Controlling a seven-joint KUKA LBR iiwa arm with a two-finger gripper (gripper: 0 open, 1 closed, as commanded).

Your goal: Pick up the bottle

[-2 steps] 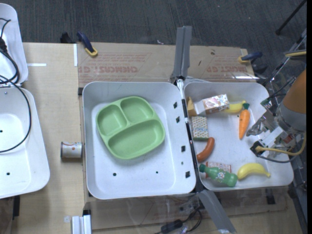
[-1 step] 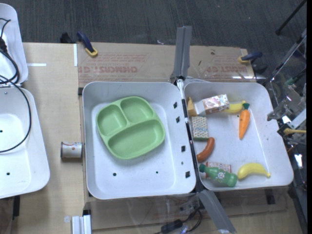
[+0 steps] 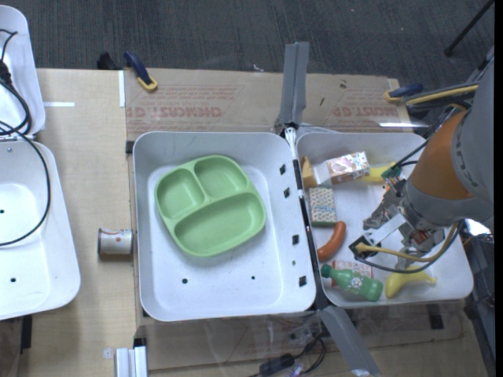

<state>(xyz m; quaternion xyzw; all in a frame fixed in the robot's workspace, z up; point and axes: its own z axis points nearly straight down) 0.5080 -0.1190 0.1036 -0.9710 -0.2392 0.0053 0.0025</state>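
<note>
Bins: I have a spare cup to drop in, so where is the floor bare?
In the left bin, a wide bare strip runs along the near edge below the plate, a narrower one between plate and right bin. The right bin is crowded: carton, sausage, bottle, banana and the arm leave little room.

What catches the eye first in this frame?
The green divided plate in the left bin stands out first. Then the grey-and-orange arm over the crowded right bin, where the green bottle lies on its side at the front, beside a banana.
</note>
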